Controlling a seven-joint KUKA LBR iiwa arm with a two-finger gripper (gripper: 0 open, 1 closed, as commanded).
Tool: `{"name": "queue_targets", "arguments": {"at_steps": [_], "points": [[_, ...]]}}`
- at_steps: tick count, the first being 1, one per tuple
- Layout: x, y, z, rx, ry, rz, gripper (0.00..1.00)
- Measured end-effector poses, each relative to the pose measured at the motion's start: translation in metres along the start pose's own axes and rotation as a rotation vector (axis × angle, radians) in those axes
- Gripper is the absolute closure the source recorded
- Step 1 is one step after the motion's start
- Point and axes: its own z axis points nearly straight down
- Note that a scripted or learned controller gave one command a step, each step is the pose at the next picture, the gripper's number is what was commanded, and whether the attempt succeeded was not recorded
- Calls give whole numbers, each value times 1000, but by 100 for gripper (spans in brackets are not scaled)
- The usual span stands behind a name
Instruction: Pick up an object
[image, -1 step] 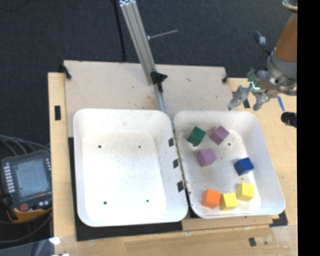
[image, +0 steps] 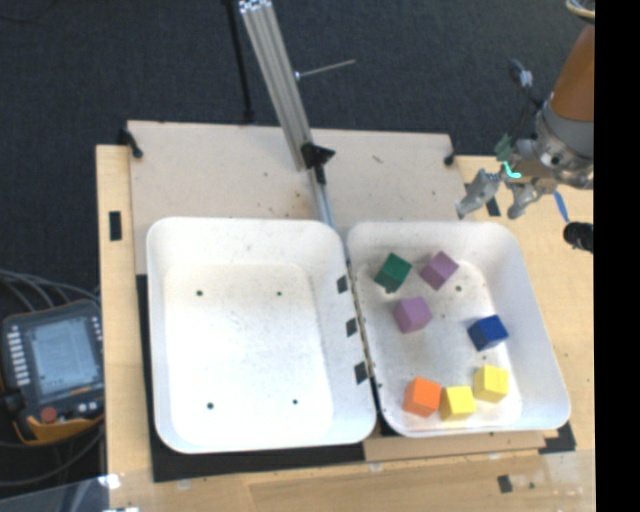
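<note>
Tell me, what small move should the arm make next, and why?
Probably swing the gripper in over the right bin and lower it toward the purple block. It hangs open above the bin's far rim, holding nothing, and that block lies closest.

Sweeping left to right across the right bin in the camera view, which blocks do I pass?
Green block → lower purple block → orange block → upper purple block → left yellow block → blue block.

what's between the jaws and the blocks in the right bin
Nothing visible. The gripper hangs open above the right bin's far rim; the purple block and green block lie nearest, uncovered.
</note>
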Motion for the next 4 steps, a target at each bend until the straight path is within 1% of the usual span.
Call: {"name": "queue_targets", "arguments": {"at_steps": [1, 2, 3, 4], "points": [[-6, -6, 60, 4, 2, 6, 0], [-9, -8, 122, 4, 2, 7, 0], [-9, -1, 143, -24, -1, 3, 0], [-10, -6, 142, -10, 0, 6, 100]]}}
